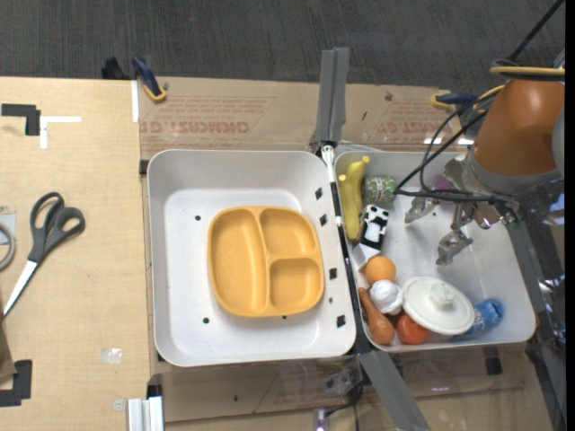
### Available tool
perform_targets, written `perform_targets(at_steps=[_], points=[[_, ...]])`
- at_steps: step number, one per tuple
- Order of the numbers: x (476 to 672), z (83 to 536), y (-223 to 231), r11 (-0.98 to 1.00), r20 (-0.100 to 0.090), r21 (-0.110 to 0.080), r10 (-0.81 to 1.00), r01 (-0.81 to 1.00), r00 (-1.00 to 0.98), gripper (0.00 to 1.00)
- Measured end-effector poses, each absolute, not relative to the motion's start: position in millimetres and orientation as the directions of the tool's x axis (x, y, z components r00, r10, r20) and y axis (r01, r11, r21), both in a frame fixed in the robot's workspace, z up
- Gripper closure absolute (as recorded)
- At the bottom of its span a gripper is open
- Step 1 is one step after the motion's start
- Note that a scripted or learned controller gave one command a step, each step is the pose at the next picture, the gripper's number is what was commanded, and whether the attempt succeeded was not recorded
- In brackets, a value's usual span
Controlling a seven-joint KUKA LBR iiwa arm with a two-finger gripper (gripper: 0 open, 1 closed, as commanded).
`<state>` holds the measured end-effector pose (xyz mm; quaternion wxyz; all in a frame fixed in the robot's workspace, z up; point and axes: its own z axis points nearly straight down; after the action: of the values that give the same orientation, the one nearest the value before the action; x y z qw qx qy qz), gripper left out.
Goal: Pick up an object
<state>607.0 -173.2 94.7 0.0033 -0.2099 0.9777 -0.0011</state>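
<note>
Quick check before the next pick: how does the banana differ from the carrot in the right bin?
The banana is yellow with a green tip; the carrot is orange. The banana lies at the bin's far left side, touching only the black-and-white toy; the carrot lies at the near end, crowded by the white ball and a red item. Both are long and lie along the divider.

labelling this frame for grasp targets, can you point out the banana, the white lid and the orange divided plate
banana (351, 196): camera view, on the middle of its yellow body.
white lid (437, 307): camera view, on its domed top just beside the knob.
orange divided plate (237, 263): camera view, on the floor of its large left compartment.
</note>
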Motion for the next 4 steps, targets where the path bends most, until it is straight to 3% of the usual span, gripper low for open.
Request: perform_targets(at_steps=[1, 2, 3, 4], points=[[602.1, 95.7, -114.4, 0.943, -0.007, -0.015, -0.333, -0.333, -0.943, 0.0], [583.7, 94.6, -188.3, 0.953, -0.007, -0.004, -0.302, -0.302, -0.953, 0.0], [567.7, 94.0, -114.6, 0.983, -0.007, -0.003, -0.183, -0.183, -0.983, 0.0], [534.5, 95.5, -107.8, 1.0, -0.013, -0.002, 0.003, 0.003, -1.0, 0.0]])
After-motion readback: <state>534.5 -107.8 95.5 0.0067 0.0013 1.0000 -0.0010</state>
